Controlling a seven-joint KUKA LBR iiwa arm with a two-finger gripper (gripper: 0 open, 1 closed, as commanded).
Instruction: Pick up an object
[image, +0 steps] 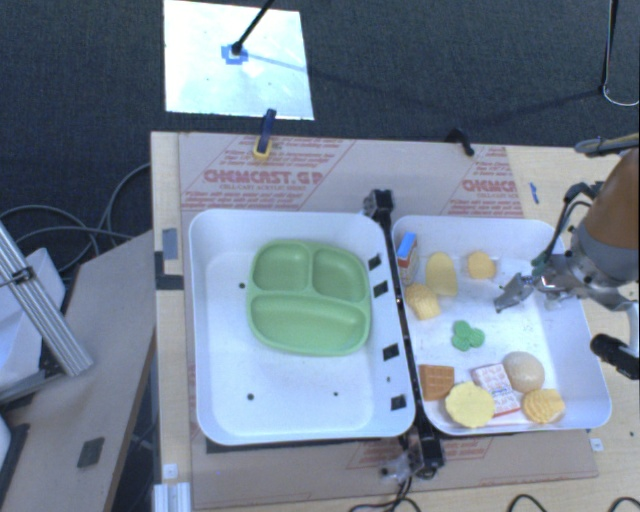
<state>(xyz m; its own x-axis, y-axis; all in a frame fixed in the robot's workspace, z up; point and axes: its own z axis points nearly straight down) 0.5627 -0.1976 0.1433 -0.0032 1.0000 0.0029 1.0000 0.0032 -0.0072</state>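
My gripper (510, 296) hangs over the upper right part of the right bin (590, 385), with its fingers spread open and nothing between them. To its left lie a small yellow piece (481, 265), a taller yellow piece (441, 273) and a yellow corn-like piece (423, 302). Below it sits a green broccoli toy (466, 336). Toward the bin's front lie a beige egg-shaped piece (523, 371), a red and white packet (495, 386), a yellow waffle (543, 405), a yellow round piece (470, 404) and an orange cracker (437, 381).
The left bin (225, 395) holds a green divided plate (307, 297). A small blue, red and white carton (405, 249) leans at the right bin's upper left corner. Black clips run along the divider (392, 310) between the bins. The arm (610, 235) enters from the right.
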